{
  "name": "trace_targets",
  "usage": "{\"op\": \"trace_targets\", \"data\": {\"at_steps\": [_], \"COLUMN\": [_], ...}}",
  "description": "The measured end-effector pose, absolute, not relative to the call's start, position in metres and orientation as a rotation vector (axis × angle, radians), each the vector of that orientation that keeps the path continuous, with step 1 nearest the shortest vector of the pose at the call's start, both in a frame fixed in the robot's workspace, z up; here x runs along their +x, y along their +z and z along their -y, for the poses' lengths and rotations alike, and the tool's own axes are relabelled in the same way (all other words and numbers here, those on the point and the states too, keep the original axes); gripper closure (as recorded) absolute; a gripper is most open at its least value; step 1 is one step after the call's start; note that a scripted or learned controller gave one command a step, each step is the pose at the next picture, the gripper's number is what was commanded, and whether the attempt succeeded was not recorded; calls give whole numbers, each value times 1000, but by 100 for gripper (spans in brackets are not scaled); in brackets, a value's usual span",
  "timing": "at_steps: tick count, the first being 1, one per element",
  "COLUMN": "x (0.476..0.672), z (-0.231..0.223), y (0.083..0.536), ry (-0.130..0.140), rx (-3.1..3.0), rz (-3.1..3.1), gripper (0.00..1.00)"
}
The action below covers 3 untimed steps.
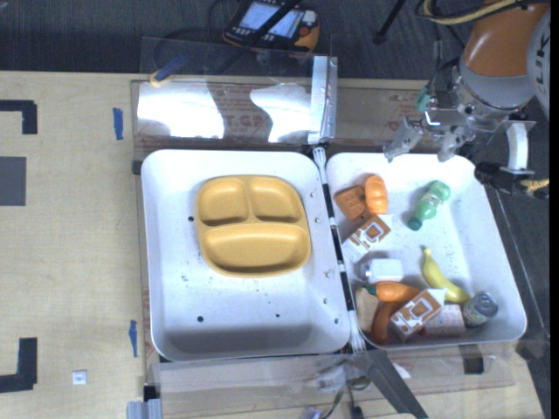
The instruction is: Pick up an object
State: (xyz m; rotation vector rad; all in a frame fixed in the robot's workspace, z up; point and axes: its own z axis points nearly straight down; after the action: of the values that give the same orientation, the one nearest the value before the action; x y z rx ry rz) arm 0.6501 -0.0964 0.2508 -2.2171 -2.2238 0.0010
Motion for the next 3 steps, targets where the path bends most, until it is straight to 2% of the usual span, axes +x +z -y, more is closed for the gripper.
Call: {"op": "trace_targets", "data": {"at_steps": [1,2,3], "x": [654,668,611], "z": [129,122,162], "y": [86,86,86], "ry": [-4,-3,-1], "rx": [-2164,-2186,-1784], "rz": [2283,2262,2584], "gripper": [0,0,0]}}
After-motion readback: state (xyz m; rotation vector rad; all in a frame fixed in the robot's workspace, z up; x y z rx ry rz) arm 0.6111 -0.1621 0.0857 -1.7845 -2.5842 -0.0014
